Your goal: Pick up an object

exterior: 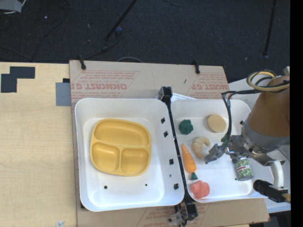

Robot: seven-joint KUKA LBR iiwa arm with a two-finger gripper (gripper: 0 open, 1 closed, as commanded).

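Your end effector (214,154) hangs low over the right bin (236,186), just beside the croissant (200,146); how far its grip is open you cannot tell, and nothing shows held in it. Around it lie a carrot (189,159), a green lump (186,126), a round biscuit (217,123), a pink piece (200,189) and a can (244,168). The yellow tray (120,145) sits in the left bin (90,183). You look to be at the approach: next, centre on the croissant and go down squarely.
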